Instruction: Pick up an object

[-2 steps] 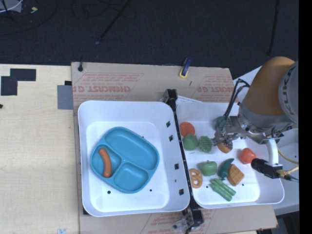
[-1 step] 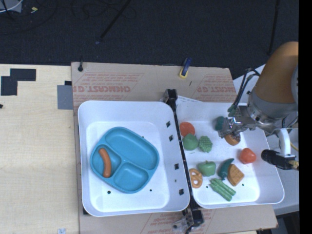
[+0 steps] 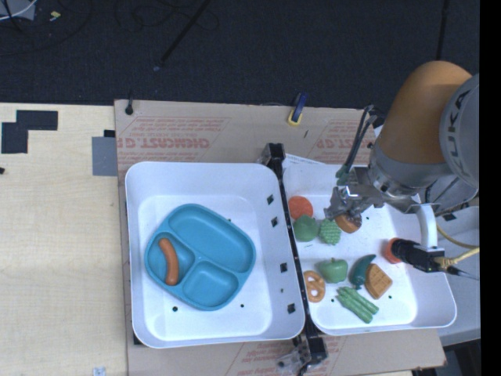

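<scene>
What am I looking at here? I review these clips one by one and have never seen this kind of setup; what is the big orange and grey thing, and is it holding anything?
This is one picture from a fixed camera above a bench, looking down at a slant. The big grey and orange shape on the right is a robot arm; its two-finger gripper hangs low over the right shallow white bin.

That bin holds toy food: an orange-red round piece, a green round vegetable, a bumpy green piece, a green pepper, a brown pretzel, a long green bean pod and a tan bread slice.

The left shallow white bin holds a blue divided plate with an orange sausage in one compartment.

The gripper sits right by a small orange-brown piece, but I cannot tell whether it grips it.
</scene>
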